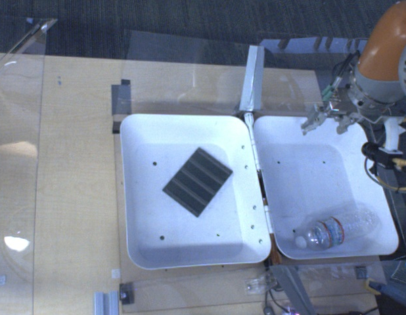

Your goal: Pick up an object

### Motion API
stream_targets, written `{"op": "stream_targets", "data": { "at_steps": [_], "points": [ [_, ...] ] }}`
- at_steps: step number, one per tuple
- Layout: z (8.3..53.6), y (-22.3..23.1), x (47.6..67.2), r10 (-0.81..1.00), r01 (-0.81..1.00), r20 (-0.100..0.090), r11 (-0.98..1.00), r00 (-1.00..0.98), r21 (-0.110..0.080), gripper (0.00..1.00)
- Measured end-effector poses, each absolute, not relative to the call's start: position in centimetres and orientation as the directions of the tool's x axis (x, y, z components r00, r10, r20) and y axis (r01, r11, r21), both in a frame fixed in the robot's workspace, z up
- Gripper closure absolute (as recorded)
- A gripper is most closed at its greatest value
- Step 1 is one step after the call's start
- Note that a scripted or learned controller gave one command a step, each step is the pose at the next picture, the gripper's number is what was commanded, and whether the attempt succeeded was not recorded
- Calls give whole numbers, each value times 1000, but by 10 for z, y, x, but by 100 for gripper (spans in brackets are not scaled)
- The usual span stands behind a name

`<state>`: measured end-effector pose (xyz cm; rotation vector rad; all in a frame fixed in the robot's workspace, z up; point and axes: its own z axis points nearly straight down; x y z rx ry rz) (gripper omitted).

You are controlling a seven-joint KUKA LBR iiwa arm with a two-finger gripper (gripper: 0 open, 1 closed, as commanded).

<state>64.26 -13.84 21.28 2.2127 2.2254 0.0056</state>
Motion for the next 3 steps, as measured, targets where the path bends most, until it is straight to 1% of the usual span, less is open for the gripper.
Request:
{"op": "stream_targets", "data": {
  "at_steps": [1,2,3],
  "points": [
    [93,-85,548,997,997,1,-76,76,5,0],
    [89,-90,613,999,999,1,46,-46,6,0],
    [147,-189,660,1000,1000,-2,4,-4,10,0]
  ]
}}
